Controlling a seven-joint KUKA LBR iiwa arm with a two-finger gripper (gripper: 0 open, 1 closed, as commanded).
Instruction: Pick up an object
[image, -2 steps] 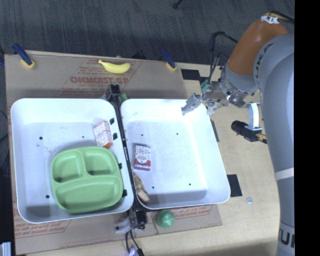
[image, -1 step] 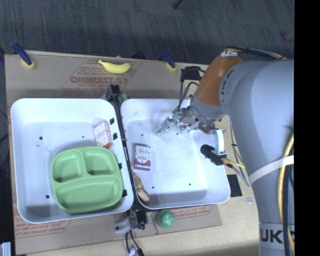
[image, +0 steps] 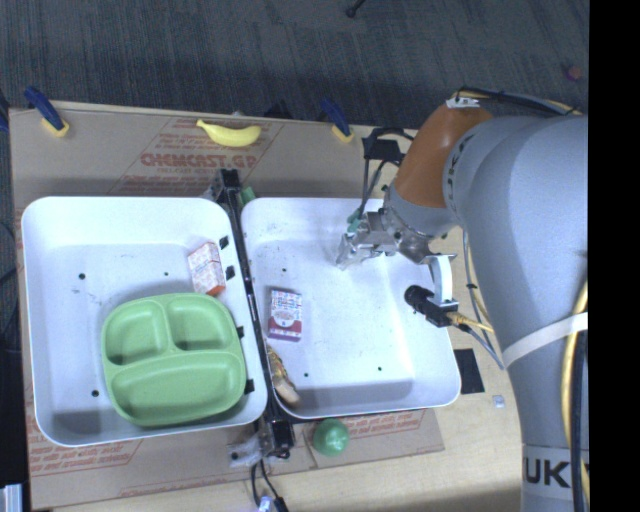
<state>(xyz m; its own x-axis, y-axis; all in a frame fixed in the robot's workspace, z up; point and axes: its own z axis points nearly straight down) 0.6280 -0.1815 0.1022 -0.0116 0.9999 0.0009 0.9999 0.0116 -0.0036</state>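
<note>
Nearest the camera, a green ball (image: 330, 436) rests on the cardboard just outside the front rim of the right bin (image: 430, 385). Inside that bin, against its left wall, lie a small tan object (image: 281, 380), too small to identify, and behind it a small red-and-white packet (image: 285, 313) lying flat on the bin floor. The packet is the likeliest thing to pick up: it appears light, thin and somewhat crushable, with a smooth wrapper that may slip, so it is best pinched across its short width, fingers straddling the long edges. In the left bin (image: 60, 300) sit a green divided tray (image: 175, 357) and, beyond it, a second small carton (image: 206, 268) near the dividing wall. Farther back, the gripper (image: 352, 247) hangs over the rear middle of the right bin with nothing visible between its fingers; whether they are spread or closed cannot be told. The packet lies well apart from it, toward the front left. A yellow banana (image: 230, 131) lies on the cardboard behind the bins.
</note>
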